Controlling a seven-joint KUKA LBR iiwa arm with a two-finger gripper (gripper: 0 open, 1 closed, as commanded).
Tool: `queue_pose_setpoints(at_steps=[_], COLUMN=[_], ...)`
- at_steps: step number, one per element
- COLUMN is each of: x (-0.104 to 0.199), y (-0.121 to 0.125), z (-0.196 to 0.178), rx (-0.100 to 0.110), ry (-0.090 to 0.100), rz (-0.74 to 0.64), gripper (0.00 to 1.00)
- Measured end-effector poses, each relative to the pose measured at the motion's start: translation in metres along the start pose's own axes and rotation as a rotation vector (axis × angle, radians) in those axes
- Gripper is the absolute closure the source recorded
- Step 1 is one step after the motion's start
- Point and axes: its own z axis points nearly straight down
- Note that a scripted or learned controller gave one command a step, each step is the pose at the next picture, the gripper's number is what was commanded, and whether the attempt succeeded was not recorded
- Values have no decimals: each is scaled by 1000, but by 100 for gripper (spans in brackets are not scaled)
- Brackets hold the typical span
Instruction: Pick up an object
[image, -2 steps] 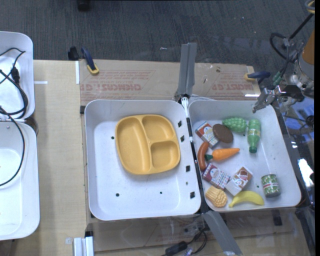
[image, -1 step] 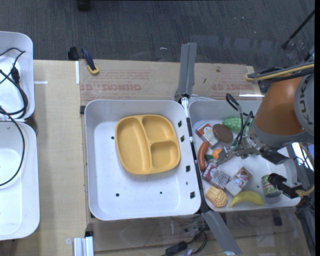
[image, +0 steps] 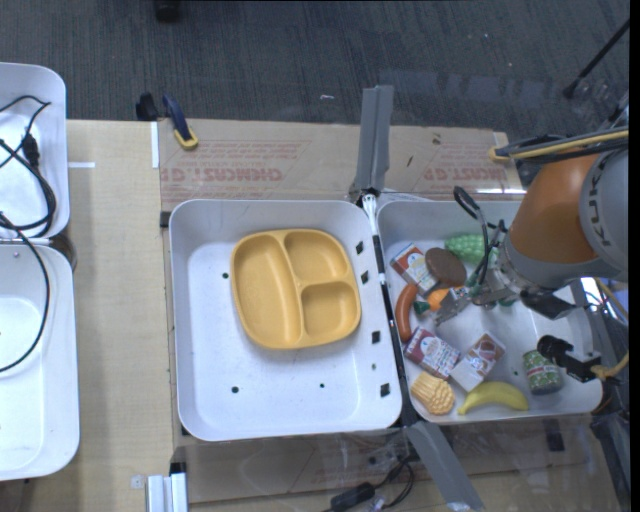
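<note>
Toy food clutters the right bin beneath the arm.

Robotics lab, wooden bench, two white bins side by side, loose cables, grey-orange arm, dark carpet

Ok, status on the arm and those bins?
Gripper low in right bin, above toy food pile. Nothing seen held. Yellow tray in left bin.
</note>
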Motion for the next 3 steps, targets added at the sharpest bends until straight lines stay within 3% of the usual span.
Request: queue_pose_setpoints(at_steps=[1,2,3], x=[-1,12,13], y=[0,111,111], z=[-9,-107,-101], rx=[0,-3,0], ry=[-1,-2,-2], rz=[4,98,71], gripper=[100,100,100])
